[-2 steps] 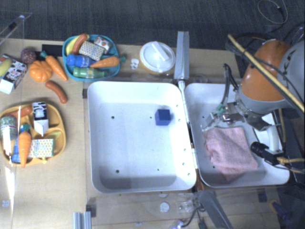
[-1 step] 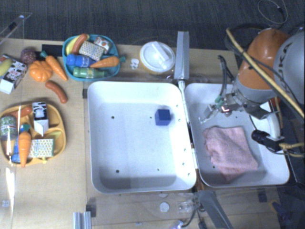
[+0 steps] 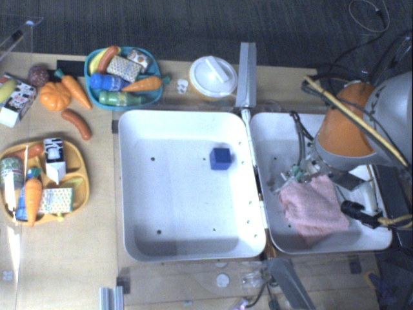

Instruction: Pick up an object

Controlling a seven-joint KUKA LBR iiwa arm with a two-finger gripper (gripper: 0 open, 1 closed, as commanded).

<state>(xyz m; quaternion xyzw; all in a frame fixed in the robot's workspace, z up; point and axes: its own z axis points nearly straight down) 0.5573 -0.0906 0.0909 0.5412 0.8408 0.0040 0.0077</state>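
A small blue cube (image 3: 221,158) lies in the left bin (image 3: 148,237), toward its right side. A crumpled pink cloth (image 3: 314,206) rests in the right bin (image 3: 274,141), near the front. My gripper (image 3: 298,174) hangs low over the right bin, right at the cloth's upper left edge, below the grey arm and its orange band (image 3: 342,131). The arm's body hides much of the fingers, and I cannot make out whether anything sits between them.
Toy food fills a blue bowl (image 3: 122,76) and a yellow tray (image 3: 42,183) on the bench to the left. Loose toys lie near the far left edge. A white lidded container (image 3: 211,76) stands behind the bins. Cables run along the right side.
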